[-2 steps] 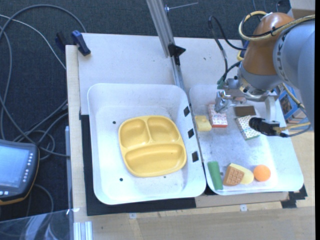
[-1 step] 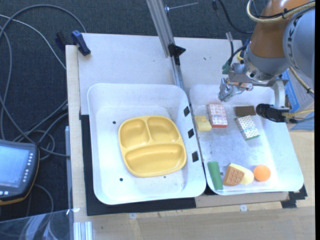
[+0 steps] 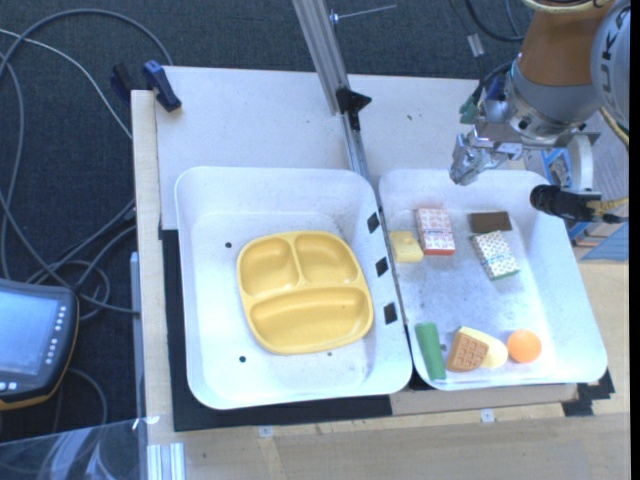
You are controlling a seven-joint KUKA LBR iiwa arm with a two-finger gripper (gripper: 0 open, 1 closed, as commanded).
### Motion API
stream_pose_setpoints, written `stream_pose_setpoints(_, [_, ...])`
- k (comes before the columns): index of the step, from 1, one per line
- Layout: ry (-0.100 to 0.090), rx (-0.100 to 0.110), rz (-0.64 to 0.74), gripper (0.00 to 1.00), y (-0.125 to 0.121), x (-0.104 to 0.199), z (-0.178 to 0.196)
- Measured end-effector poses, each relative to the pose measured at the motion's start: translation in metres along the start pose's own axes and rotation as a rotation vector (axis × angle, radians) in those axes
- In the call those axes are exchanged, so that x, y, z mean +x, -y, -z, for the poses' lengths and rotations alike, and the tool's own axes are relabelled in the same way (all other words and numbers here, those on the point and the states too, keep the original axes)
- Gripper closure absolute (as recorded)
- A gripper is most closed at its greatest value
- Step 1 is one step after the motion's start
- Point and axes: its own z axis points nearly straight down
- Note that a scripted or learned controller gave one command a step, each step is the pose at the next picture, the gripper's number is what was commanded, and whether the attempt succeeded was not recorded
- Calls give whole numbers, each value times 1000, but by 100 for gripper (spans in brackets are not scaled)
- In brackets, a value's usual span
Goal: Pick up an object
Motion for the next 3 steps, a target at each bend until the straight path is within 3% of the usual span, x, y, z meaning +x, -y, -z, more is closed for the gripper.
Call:
stream_pose_setpoints(2, [-3,11,4,100,55,92,1])
stream_pose_setpoints(3, [-3,14,4,100,88,136,-22])
